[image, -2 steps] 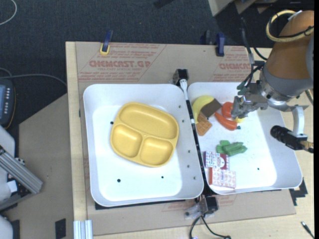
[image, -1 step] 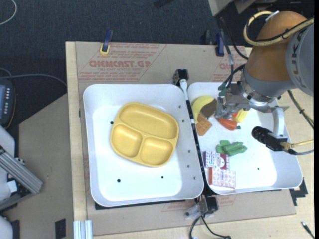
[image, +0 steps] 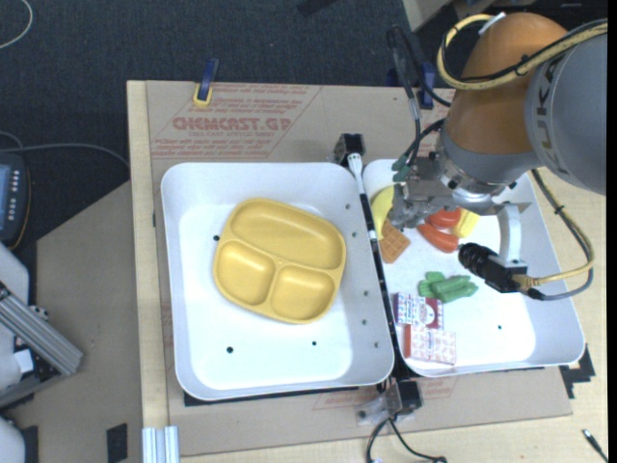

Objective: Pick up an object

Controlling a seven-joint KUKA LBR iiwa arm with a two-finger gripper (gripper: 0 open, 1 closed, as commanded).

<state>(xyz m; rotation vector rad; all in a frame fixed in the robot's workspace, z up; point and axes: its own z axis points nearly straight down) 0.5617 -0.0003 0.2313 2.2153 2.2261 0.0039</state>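
A: What takes up the most room on the tabletop [image: 145, 258]?

B: The two white bins. The left bin [image: 193, 345] carries a yellow divided plate [image: 280, 259], three compartments, lying flat near its middle. The right bin [image: 549, 331] touches it along a shared edge, and the grey arm [image: 569, 75] with its orange band [image: 501, 75] reaches over that one from the right.

A: And the hand?

B: The hand [image: 413, 210] hangs low over the upper left part of the right bin, above a cluster of small things. Whether it is apart or together cannot be told; the wrist covers it from above.

A: Which things lie there?

B: A red-and-white printed packet [image: 424, 328] sits near the bin's lower left, flat. Just above it lies a green toy piece [image: 447, 286]. Up under the wrist are a red piece [image: 442, 231] and a yellow piece [image: 383, 202], partly hidden, and an orange-brown block [image: 394, 247] rests beside the dividing edge, just below the hand. A black cable fitting [image: 487, 266] dangles from the arm near the green toy piece.

A: Is anything lifted?

B: Nothing is seen held; each thing appears to lie in the bin.
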